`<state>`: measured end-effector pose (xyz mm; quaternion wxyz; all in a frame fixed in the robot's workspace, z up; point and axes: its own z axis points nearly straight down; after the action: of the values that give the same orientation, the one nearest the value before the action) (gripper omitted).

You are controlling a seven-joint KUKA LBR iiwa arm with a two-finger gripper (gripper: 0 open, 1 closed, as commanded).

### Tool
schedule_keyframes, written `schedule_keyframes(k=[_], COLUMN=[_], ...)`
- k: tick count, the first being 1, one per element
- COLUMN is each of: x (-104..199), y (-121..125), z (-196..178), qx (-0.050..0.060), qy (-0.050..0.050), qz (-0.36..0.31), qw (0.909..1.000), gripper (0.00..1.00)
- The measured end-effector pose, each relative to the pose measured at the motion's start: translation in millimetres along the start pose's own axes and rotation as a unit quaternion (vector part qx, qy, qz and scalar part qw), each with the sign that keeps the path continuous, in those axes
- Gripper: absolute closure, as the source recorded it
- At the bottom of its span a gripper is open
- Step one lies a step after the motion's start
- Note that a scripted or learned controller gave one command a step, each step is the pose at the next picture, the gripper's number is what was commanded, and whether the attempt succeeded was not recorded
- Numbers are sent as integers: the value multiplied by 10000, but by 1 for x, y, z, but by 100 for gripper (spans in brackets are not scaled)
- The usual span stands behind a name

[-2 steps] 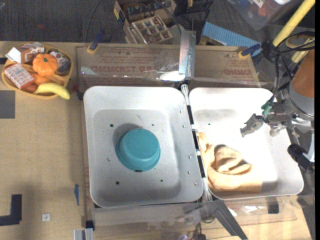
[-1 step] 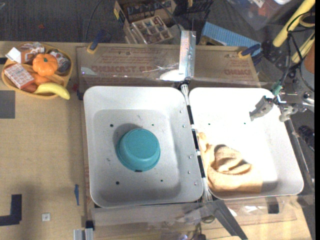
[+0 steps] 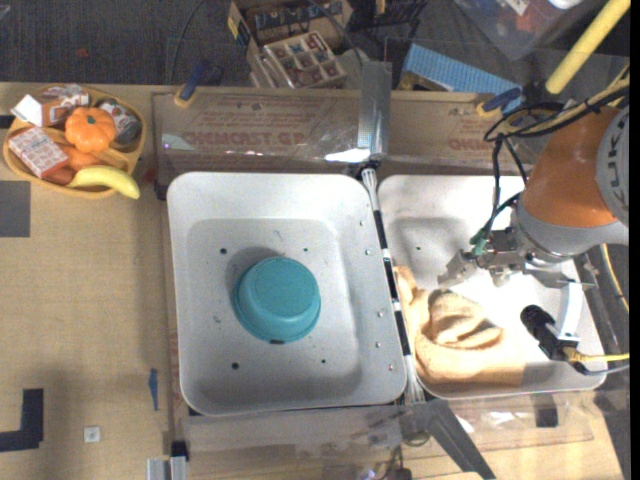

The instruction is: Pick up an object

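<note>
At the near end of the right bin point(image 3: 432, 200) lies a tan, bread-like thing point(image 3: 462, 336). It is lumpy and folded, and its near edge sits against the bin's front wall while its left side sits close to the wall shared with the left bin point(image 3: 190, 200). This looks like the likeliest target, since the gripper point(image 3: 478, 265) hangs over the same bin, just beyond the tan thing's far edge, with the grey and orange arm point(image 3: 570, 183) reaching in from the right. To do the pick well, the gripper should first shift toward the near wall so that it is centred over the raised hump of the tan thing, not its thin rim. It should then come straight down and close across the narrower width. A descent too close to the shared wall risks a collision or a pinch on only a corner. The piece looks soft, so a deep, central bite seems safer than a shallow one. How wide the gripper stands cannot be told from this slanted view, because its tip is a small metallic blur. Nothing shows held in it, and contact with the tan thing cannot be told either. In the left bin an upturned teal bowl point(image 3: 278, 298) sits near the middle, well apart from the gripper.
</note>
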<state>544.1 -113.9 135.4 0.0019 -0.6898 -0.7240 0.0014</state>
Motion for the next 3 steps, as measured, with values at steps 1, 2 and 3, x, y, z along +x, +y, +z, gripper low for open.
schedule_keyframes(k=[1,2,3], x=[22,17,14], y=[9,-26,-51], z=[-48,46,46], qx=[-16,-76,-96], qy=[-8,-8,-13], qz=[-858,-574,-758], qw=[9963,9983,9971], gripper=[0,0,0])
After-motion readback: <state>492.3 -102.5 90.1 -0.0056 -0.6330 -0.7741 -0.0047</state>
